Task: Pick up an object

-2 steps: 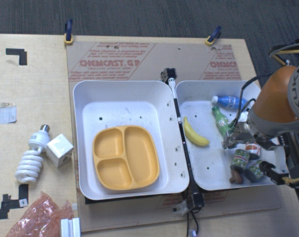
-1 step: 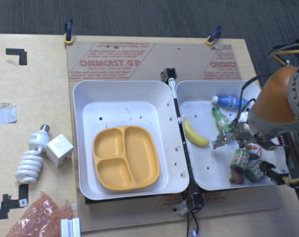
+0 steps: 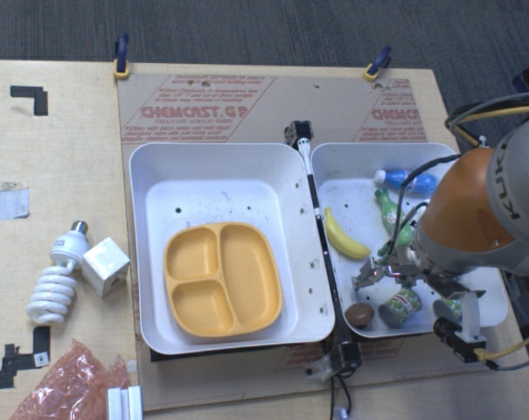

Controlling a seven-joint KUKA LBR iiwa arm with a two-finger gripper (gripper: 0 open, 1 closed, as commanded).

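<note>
Overhead, the grey KUKA arm point(image 3: 474, 213) w/ its orange band reaches in from the right over the right bin point(image 3: 351, 160), its gripper point(image 3: 373, 274) low above the bin floor; whether it is released or clenched can't be told from this angle, and nothing shows between its tips. Just left of the gripper lies a banana point(image 3: 343, 236), mid-bin. Near edge of the same bin: a brown round object point(image 3: 360, 313) and, just right of it, a small green-labelled can point(image 3: 400, 305). Far side: a blue-and-white bottle point(image 3: 406, 180) w/ a green bottle point(image 3: 388, 210) beside it, partly behind the arm. The left bin point(image 3: 159, 173) holds a yellow divided plate point(image 3: 220, 278). On the bench point(image 3: 37, 164), well left of both bins, a spiral light bulb point(image 3: 56, 274) lies touching a white cube point(image 3: 106, 266); red mesh point(image 3: 72, 379) sits at the near-left corner.
</note>
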